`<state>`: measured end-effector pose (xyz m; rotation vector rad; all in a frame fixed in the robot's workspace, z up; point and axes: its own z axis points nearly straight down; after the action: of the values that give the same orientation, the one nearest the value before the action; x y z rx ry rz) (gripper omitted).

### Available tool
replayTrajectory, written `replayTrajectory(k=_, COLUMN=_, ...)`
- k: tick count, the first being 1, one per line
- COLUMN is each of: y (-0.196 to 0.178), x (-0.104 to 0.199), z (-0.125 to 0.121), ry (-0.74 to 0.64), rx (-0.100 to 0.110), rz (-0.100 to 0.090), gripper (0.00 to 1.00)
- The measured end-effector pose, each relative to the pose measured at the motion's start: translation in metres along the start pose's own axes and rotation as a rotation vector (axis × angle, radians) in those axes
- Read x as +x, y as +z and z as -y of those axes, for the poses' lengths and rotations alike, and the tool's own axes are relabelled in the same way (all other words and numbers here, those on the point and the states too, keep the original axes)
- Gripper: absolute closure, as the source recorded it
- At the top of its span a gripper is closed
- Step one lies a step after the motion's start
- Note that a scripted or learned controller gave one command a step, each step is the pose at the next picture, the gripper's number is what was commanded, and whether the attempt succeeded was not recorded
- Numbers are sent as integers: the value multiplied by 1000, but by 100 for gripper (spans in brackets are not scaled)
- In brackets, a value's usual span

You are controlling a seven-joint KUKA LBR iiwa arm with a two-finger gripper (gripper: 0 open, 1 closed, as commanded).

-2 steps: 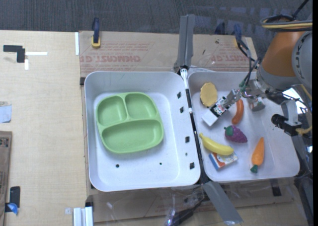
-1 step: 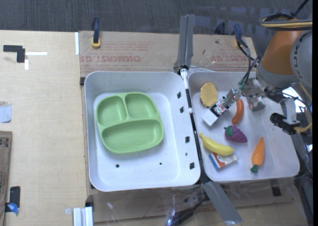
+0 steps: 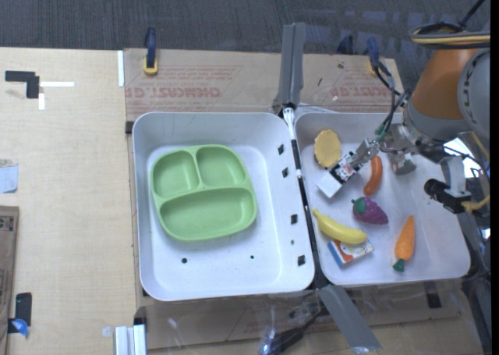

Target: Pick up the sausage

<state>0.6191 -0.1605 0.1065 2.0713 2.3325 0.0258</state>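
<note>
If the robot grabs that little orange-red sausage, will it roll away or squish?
The sausage is a rounded, tube-like shape lying on the smooth floor of the right bin, so a nudge could probably roll it sideways. It looks glossy, like toy food, so it is likely stiff and a bit slippery rather than squishy. Being small, it probably weighs little.

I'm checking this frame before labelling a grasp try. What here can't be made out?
- Gripper: too small and blurred in the camera view to tell open from shut.
- Sausage: whether the gripper touches it is unclear; they sit close together.
- Small card: partly covered by the banana; print unreadable.
- Arm: cut off by the right edge.
</note>
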Motion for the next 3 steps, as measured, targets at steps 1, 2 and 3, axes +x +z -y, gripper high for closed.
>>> replayTrajectory(k=1, y=-1, x=2, z=19, ry=144, rx=-8, rz=1, gripper=0)
replayTrajectory(k=2, y=1, x=1, z=6, ry=151, rx=8, rz=-6, gripper=0)
replayTrajectory(k=3, y=-20, x=-2, z=12, ry=476, rx=26, rz=-4, gripper=0)
